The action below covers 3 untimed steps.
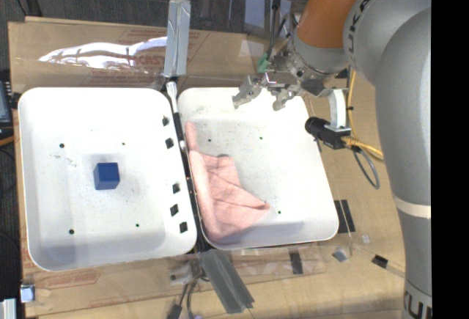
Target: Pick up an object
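You are looking down on a tabletop [95,46] that is carrying two shallow white bins side by side. The left bin [44,237] is holding a small blue cube [107,175], which is sitting flat on the bin floor, left of the bin's centre and well apart from every wall. The right bin [308,185] is holding a crumpled pink cloth [222,193], which is lying against the bin's left wall and spreading toward the near edge.

The arm [396,53] is reaching in from the right, with its orange band [330,6] showing above the wrist. The gripper [264,95] is hovering over the far edge of the right bin, well apart from the pink cloth and far from the blue cube. Its two fingers are standing spread apart, and you are seeing nothing between them: the gripper is released and is grasping no object.
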{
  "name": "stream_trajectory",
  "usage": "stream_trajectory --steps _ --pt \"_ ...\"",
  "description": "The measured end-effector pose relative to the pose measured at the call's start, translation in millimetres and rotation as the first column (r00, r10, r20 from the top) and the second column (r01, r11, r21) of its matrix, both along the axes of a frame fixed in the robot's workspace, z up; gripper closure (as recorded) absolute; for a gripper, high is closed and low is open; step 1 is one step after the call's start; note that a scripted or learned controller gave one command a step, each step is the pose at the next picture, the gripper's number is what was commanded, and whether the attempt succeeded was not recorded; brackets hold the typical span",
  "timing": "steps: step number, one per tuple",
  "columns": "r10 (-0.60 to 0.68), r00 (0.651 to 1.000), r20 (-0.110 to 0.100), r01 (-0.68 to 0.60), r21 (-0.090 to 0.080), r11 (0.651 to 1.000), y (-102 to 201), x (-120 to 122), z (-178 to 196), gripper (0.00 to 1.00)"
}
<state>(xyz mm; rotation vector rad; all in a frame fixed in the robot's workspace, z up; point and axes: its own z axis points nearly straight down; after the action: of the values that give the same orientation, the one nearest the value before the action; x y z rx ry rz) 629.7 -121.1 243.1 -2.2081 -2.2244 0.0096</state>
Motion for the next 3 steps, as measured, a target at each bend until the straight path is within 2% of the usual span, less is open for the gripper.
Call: stream_trajectory --steps 1,2,3 --pt "0.237 0.971 0.002 -0.237 0.002 0.971 8 -73 -4 0.00" --pt "0.241 0.971 0.006 -0.241 0.002 0.971 22 -101 -153 0.00" --pt "0.244 0.970 0.002 -0.244 0.005 0.970 22 -101 -146 1.00"
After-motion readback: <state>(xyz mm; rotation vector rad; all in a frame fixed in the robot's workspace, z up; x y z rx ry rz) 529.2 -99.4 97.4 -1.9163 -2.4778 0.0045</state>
